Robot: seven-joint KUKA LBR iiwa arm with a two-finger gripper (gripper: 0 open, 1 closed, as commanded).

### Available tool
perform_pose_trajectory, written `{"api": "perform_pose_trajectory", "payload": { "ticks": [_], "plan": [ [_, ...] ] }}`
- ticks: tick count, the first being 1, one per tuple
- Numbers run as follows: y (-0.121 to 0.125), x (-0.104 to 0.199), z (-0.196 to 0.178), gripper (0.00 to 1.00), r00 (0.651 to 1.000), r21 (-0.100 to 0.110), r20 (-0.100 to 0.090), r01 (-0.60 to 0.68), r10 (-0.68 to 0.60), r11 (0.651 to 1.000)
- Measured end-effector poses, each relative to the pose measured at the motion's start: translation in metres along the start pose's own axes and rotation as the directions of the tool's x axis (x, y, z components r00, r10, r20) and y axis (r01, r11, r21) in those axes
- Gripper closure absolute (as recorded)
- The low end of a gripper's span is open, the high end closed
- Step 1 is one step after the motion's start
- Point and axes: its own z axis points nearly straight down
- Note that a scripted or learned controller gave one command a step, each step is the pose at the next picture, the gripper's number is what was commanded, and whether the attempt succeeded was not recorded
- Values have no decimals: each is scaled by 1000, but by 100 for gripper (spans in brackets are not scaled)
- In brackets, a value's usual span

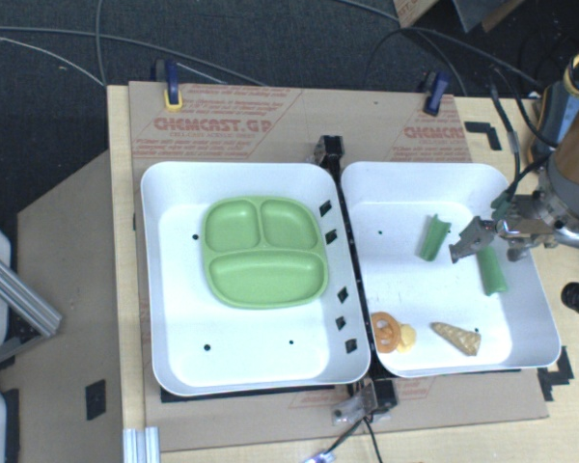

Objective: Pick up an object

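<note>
Arm (569, 133) was cut off at the right edge. Claw (484, 241) finger gap was too dark and small to read. Green stick (493, 272) top end was hidden under claw.

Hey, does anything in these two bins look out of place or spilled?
Nothing stands out. The green divided plate lies flat in the left bin; two green pieces, a pretzel and a cone-shaped piece lie scattered in the right bin.

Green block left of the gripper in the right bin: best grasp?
Judging from the slanted view: take the green block across its narrow width at mid-length, coming straight down. It lies flat on the right bin floor, long axis tilted slightly from vertical in the view, with bare floor on both long sides for the jaws.
</note>
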Motion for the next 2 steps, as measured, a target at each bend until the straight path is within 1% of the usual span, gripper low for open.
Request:
{"api": "perform_pose_trajectory", "payload": {
  "ticks": [1, 2],
  "plan": [
    [4, 9, 58, 0, 1000, 6, -2, 0, 0, 1000],
    [0, 11, 101, 0, 1000, 6, -2, -1, 1, 1000]
  ]
}}
